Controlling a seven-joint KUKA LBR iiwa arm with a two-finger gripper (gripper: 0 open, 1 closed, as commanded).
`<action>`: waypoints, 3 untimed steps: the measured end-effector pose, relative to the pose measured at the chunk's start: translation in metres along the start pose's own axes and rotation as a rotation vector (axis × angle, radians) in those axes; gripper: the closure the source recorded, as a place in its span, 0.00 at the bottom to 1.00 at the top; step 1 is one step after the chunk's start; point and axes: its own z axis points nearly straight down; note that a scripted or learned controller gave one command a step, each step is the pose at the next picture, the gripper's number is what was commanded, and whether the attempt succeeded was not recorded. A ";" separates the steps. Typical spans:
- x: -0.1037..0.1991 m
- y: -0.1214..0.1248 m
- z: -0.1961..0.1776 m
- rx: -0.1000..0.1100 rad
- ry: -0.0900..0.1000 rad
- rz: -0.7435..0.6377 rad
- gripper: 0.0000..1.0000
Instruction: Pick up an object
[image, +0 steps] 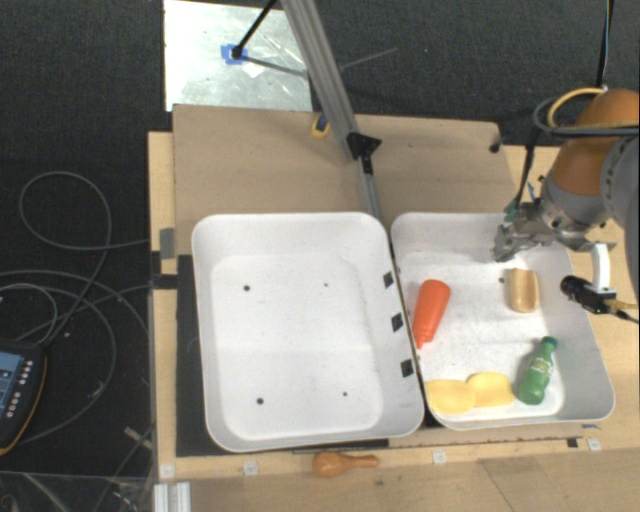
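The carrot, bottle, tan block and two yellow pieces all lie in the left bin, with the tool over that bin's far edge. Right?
Not the left bin. The camera view shows the carrot, bottle, tan block and yellow pieces in the right bin, with the tool over its far edge.

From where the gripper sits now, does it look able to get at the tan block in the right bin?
Probably yes. The gripper hangs just above the tan block, which lies apart from the orange carrot and green bottle, with nothing between them.
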 end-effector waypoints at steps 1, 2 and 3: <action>-0.003 0.010 -0.048 -0.001 0.001 0.001 1.00; -0.007 0.015 -0.094 -0.001 0.001 0.000 1.00; -0.012 0.015 -0.141 -0.001 0.001 0.002 1.00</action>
